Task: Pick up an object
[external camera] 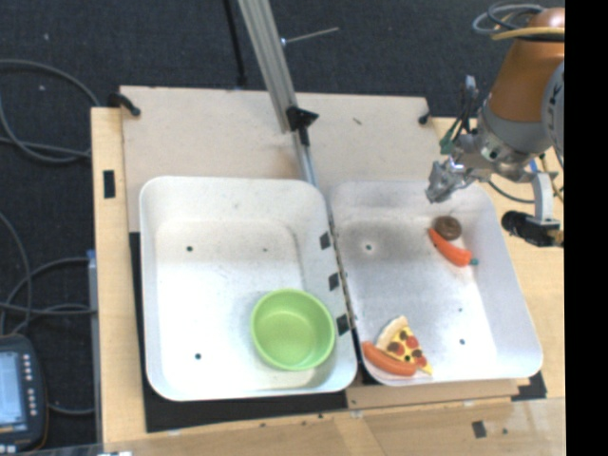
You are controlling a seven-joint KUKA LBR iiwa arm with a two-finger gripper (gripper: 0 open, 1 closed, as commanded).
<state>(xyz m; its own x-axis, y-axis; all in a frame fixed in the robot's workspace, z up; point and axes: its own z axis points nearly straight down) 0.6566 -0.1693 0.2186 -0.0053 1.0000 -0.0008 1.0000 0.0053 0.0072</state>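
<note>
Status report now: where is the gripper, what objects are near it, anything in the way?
Gripper above right bin's far edge, holding nothing visible. Brown piece and orange carrot just below it. Pizza slice, green bowl farther off. Nothing blocks.

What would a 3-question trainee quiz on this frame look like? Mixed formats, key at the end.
1. True or false: the green bowl sits in the same bin as the pizza slice.
2. Multiple choice: what lies right beside the small brown round piece? A) an orange carrot B) the green bowl C) a blue cup
3. Short answer: over which corner of the right bin is the gripper seen?

Key
1. False: the bowl is in the left bin; the pizza slice, next to a hot dog, is in the right bin.
2. A: the orange carrot.
3. The far right corner, above the brown piece.
</note>
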